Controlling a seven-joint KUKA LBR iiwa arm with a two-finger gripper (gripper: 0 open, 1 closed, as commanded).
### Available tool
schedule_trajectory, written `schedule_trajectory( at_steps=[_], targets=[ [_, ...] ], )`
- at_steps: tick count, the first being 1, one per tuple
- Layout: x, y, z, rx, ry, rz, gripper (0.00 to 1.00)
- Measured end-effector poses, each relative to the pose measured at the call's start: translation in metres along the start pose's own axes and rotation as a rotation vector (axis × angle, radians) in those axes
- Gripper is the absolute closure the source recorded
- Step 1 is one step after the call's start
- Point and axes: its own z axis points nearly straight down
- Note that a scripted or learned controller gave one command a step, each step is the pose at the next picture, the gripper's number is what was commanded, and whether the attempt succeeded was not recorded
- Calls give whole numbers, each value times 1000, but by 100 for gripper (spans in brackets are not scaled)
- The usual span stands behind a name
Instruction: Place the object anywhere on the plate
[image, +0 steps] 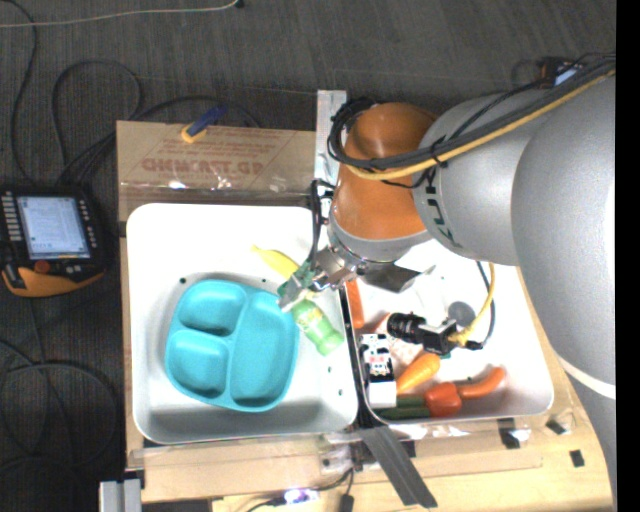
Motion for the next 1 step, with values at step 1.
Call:
schedule_trajectory(
  at_steps=[1],
  targets=[
    [13,-5,-18,-1,0,-54,100]
  ],
)
